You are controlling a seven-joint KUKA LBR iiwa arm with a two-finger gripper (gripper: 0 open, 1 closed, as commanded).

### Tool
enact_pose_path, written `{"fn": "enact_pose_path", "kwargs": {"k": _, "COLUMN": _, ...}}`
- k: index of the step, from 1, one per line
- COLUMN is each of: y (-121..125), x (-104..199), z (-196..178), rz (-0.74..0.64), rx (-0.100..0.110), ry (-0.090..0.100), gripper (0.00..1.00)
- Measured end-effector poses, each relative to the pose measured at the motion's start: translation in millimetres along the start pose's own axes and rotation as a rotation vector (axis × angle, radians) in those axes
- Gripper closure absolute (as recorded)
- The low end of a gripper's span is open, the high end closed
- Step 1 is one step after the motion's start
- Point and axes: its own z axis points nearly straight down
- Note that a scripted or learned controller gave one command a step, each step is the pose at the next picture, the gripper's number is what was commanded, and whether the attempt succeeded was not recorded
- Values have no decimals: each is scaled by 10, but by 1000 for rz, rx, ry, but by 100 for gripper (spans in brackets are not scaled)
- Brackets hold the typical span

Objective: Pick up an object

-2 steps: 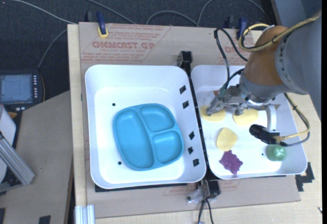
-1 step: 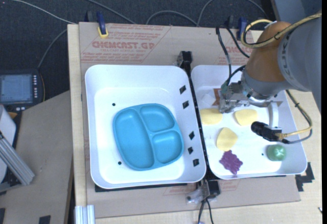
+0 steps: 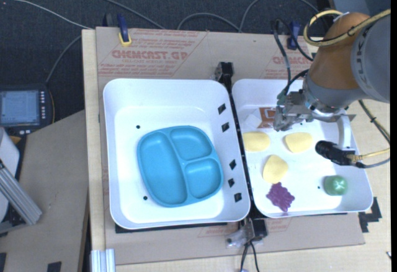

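Two shallow white bins are observed side by side on the bench, and the right bin [image 3: 363, 199] is taken as the landmark. The left bin [image 3: 118, 140] is set directly against its left wall, and a blue divided tray [image 3: 178, 165] is seen lying flat in the middle of that left bin.

The arm [image 3: 347, 60], grey with an orange band, is extended over the right bin's upper half from the right. The gripper [image 3: 284, 121] is pointed down at the upper-left part of the right bin's floor, just above the yellow pieces. Whether the tool is spread or pressed together cannot be told; nothing is seen held in it.

Inside the right bin, three pale yellow pieces are noted: one [image 3: 255, 140] near the left wall, one [image 3: 298, 142] just right of it, directly under the gripper, and one [image 3: 275, 168] below and between them. A purple object [image 3: 280, 195] is found near the front wall, left of centre. A small green object [image 3: 335, 185] is found near the front right corner.
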Motion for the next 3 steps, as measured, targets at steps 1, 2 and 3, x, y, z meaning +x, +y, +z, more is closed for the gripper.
{"fn": "enact_pose_path", "kwargs": {"k": 1, "y": 14, "x": -40, "z": -645, "rz": 0, "rx": -3, "ry": -1, "gripper": 100}}
{"fn": "enact_pose_path", "kwargs": {"k": 2, "y": 27, "x": 29, "z": -1109, "rz": -2, "rx": -2, "ry": 0, "gripper": 100}}
{"fn": "enact_pose_path", "kwargs": {"k": 3, "y": -95, "x": 605, "z": -1101, "rz": -6, "rx": 7, "ry": 4, "gripper": 100}}
